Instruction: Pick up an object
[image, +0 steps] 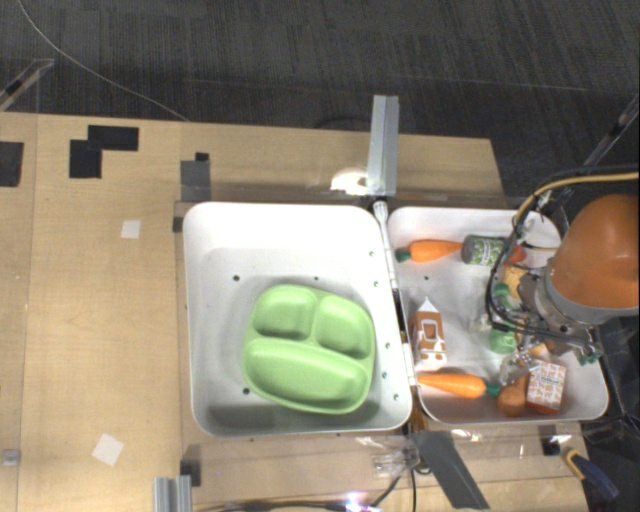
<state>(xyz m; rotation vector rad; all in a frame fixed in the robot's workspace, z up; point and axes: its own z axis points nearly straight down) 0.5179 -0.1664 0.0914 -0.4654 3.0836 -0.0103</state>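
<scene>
White plastic formed both bins. The left bin (205, 300) held a green divided plate (308, 348) lying flat toward its 5 o'clock corner, apparently parked as a landing place, well apart from the clutter. The right bin (450, 228) held the candidates for picking: a carrot (432, 251) and a green can (484, 250) at 12 o'clock, a small carton (429, 334) near the centre-left, a second carrot (452, 384) at 7 o'clock, and a checked box (547, 387) at 5 o'clock. They lay loosely scattered, as if tipped in. The arm (600, 255) stood nearly vertical over the bin's 3 o'clock side, its orange band uppermost and wrist pointing down. The gripper (520, 350) hung low among the objects near the checked box; its spread could not be judged, and nothing was visibly grasped.
</scene>
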